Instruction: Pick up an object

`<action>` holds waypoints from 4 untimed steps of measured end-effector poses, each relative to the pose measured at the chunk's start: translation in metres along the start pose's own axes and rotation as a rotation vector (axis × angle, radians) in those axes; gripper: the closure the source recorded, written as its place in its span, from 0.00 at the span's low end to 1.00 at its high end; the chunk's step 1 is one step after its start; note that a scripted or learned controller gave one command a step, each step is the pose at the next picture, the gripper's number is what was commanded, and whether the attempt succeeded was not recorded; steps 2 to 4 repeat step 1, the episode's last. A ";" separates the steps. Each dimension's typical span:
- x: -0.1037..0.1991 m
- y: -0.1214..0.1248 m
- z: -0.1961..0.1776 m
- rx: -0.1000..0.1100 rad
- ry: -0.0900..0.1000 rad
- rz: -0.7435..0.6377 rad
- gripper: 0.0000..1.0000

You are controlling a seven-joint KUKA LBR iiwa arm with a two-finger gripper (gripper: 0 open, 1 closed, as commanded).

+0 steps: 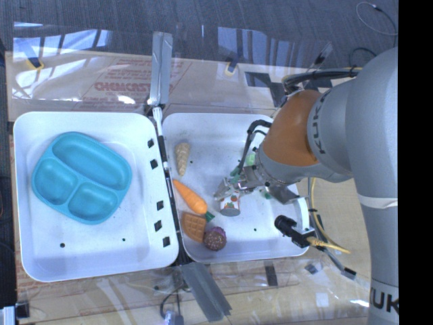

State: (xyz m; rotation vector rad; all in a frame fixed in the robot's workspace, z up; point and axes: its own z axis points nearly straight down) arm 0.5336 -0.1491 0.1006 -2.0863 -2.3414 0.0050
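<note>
The right bin holds several toy foods along its left side: a pale ridged corn piece, an orange carrot, a brown waffle-like piece and a dark red round fruit. My gripper hangs low over the middle of this bin, just right of the carrot's tip and above the fruit. A small grey and red piece sits right at its tip; I cannot tell whether it is held or part of the gripper. The orange-banded wrist hides the bin floor behind it.
In the left bin lies a blue divided plate. A ridge with black clips separates the two bins. A black cable fitting and yellow wires hang by the right bin's front right corner.
</note>
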 end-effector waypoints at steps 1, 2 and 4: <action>0.075 -0.029 -0.102 -0.004 -0.001 -0.060 1.00; 0.075 -0.029 -0.102 -0.004 -0.001 -0.060 1.00; 0.075 -0.029 -0.102 -0.004 -0.001 -0.060 1.00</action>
